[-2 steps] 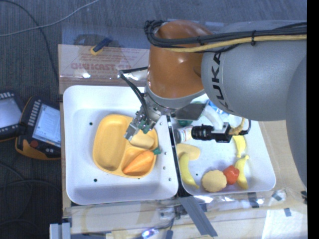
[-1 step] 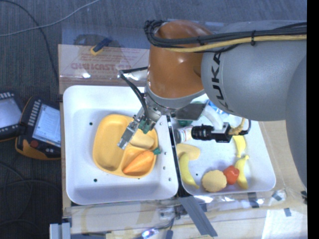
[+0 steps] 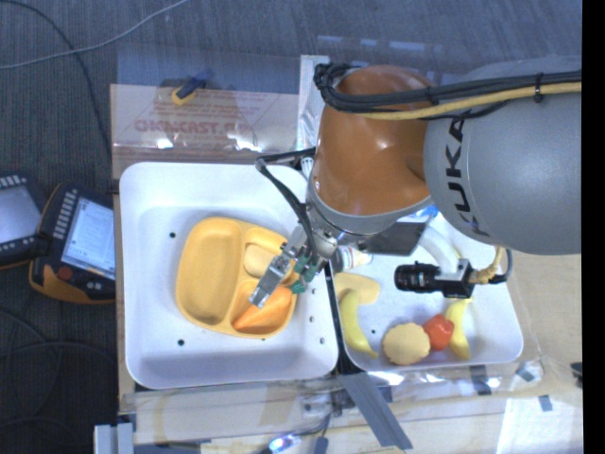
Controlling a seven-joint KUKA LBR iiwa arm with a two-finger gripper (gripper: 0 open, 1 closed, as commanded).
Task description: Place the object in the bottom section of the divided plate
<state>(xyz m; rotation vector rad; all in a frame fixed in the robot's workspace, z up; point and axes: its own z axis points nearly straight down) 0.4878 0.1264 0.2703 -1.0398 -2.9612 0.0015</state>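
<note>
Lighting bright and even, from overhead. White bins [image 3: 142, 206] near blown out, walls losing detail. Specular glare on plastic sheet [image 3: 203, 126] above left bin, and on orange wrist band [image 3: 378, 149]. Arm casts soft shadow onto the bins' shared rim. Carpet [image 3: 95, 26] beyond bins darker, slightly grainy. Focus moderate; bottom edge below bins soft, overexposed.

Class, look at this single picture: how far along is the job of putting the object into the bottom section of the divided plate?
Done: an orange object already lies in the bottom section of the yellow divided plate in the left bin. In hand: the gripper hangs just over that section; its grip is unclear. Left: withdrawing the arm. The banana and other fruit lie in the right bin.
</note>
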